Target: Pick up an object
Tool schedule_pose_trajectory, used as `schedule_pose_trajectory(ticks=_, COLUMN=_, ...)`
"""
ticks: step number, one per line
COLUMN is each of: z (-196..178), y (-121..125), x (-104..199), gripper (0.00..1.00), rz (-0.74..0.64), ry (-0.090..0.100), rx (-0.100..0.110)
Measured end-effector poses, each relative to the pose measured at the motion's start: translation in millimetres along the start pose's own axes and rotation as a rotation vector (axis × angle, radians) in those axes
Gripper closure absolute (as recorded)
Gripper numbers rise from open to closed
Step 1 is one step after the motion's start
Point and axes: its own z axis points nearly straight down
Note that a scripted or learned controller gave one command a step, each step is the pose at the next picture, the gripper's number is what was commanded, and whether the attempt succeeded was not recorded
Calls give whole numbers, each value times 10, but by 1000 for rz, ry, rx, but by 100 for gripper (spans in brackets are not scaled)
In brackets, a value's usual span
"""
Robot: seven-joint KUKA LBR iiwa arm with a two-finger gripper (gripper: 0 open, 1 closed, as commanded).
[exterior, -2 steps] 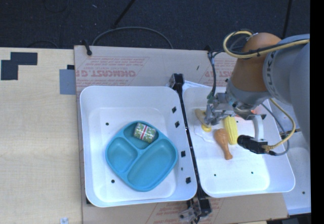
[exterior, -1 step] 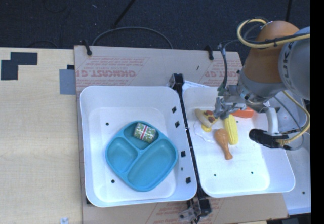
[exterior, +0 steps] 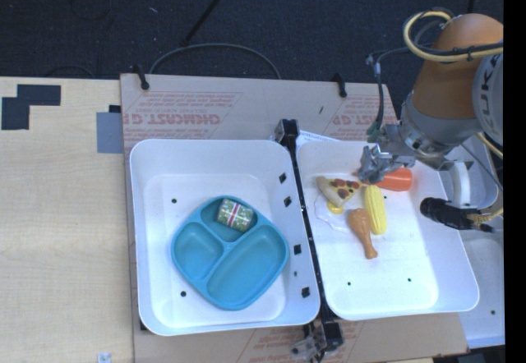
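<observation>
Your gripper (exterior: 374, 164) hangs low in the right bin (exterior: 444, 291), near its back edge — whether it's open or closed you can't tell. Just beside it cluster the orange piece (exterior: 398, 180), pizza slice (exterior: 339, 188), corn cob (exterior: 376, 209) and drumstick (exterior: 362, 230). Toward that bin's front wall lies bare floor.

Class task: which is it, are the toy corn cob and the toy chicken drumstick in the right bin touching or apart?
Touching. The camera view shows the corn cob lying against the drumstick's meaty end, with no white bin floor visible between them.
</observation>
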Motion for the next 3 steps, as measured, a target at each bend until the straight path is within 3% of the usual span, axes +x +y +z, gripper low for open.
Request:
schedule_pose_trajectory(ticks=1, z=-531, y=8, x=-13, gripper=100, rz=-5, ry=0, rx=-2)
schedule_pose_trajectory(ticks=3, z=-388, y=146, x=878, gripper=100, rz=-8, ry=1, rx=5)
